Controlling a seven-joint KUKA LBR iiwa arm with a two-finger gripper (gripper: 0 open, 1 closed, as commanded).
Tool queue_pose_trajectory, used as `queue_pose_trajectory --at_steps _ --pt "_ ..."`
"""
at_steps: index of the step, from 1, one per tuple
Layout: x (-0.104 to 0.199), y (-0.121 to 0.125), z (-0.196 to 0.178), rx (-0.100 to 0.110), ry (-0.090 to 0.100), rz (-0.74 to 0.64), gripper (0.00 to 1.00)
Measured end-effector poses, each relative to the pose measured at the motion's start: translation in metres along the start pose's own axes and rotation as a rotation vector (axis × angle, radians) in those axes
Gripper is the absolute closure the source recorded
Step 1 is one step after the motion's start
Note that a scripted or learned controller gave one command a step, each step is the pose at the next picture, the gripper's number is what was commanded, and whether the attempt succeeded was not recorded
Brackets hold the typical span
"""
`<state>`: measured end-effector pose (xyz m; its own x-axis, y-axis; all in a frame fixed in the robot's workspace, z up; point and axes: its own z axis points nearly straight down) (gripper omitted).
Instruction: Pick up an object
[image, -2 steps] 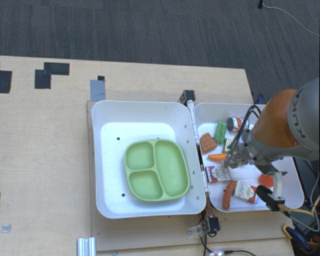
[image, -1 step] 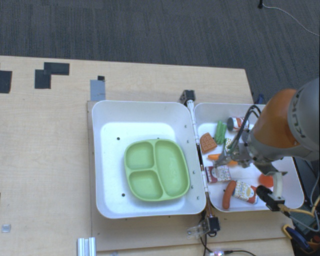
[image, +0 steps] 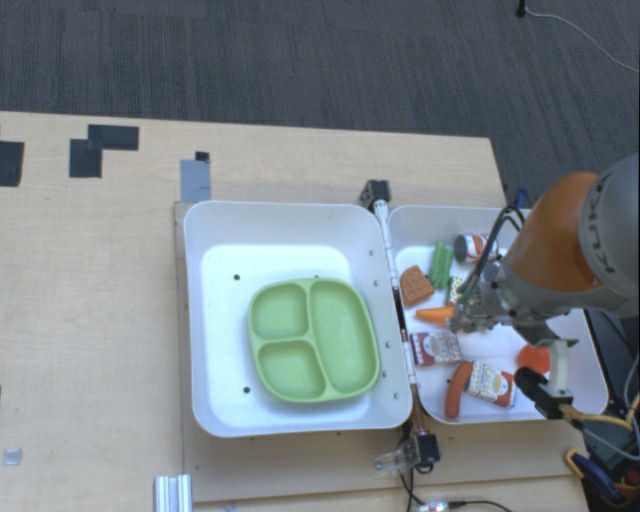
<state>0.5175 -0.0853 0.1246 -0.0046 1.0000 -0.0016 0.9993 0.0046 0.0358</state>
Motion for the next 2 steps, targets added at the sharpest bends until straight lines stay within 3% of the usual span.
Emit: queue_pose_trajectory --at_steps 1,2 --pt "0.0 0.0 0.0 0.0 0.0 0.0 0.0" --pt "0.003 -0.024 0.033 0.011 0.001 0.003 0.0"
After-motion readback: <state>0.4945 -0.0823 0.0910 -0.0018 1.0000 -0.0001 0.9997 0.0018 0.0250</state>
